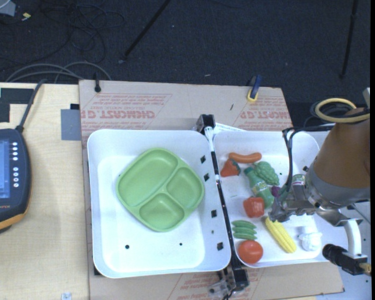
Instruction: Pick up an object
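Your end effector (280, 212) hangs low among the toys for a pick; corn cob (280, 234) just below it, grip state unreadable.

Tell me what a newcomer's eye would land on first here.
First the green plate, lying alone in the left bin. Then the toy food in the right bin: tomato, corn, pea pod, sausage. The gripper reaches in from the right, above the corn.
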`<state>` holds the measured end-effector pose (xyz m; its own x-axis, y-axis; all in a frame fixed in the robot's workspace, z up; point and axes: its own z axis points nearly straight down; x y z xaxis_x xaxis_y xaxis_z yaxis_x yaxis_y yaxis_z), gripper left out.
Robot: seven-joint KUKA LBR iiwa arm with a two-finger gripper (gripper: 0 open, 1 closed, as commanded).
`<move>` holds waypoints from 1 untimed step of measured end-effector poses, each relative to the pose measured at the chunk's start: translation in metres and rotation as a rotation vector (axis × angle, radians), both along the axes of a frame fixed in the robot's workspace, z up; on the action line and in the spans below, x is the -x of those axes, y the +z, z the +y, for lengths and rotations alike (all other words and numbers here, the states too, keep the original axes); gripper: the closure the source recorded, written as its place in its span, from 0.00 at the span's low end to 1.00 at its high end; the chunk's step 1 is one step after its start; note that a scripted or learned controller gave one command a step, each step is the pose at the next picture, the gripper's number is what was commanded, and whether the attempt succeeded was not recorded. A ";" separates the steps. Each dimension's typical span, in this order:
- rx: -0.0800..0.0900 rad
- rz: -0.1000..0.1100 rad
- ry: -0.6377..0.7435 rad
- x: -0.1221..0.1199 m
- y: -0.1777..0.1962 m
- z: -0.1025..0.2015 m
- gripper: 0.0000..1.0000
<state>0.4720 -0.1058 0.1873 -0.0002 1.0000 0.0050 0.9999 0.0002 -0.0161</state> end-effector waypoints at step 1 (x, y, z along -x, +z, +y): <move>0.004 -0.020 0.003 -0.006 0.101 0.031 1.00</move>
